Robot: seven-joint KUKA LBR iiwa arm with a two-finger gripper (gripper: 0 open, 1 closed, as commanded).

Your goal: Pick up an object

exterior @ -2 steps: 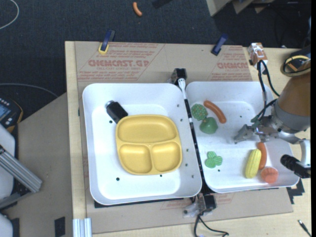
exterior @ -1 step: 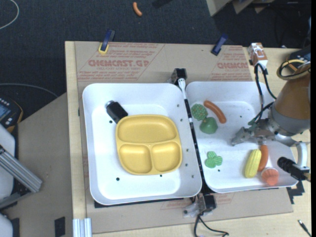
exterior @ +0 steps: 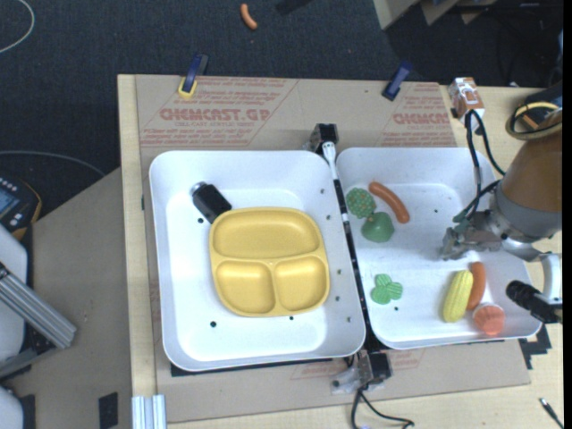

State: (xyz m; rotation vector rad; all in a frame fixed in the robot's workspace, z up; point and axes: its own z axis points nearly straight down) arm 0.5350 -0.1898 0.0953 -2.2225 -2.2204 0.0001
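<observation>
Right bin (exterior: 420, 164): gripper (exterior: 456, 242) low at 3 o'clock, nothing seen between fingers; open or clenched impossible to tell at this size. Close at 5 o'clock of it, yellow corn (exterior: 457, 295), orange carrot (exterior: 478, 284) touching alongside, tomato (exterior: 489, 318) just below. Toward 9 o'clock, sausage (exterior: 390, 201), green pepper (exterior: 377, 227), broccoli (exterior: 360, 203); small leafy green (exterior: 385, 289) at 7 o'clock. Left bin (exterior: 174, 239): yellow divided plate (exterior: 268, 259), black block (exterior: 211, 202) at 10 o'clock. Arm cut off at right.

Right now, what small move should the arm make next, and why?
Probably slide the gripper toward the corn just below it in the right bin and lower. Nothing shows between its fingers, and the corn is the closest item.
</observation>
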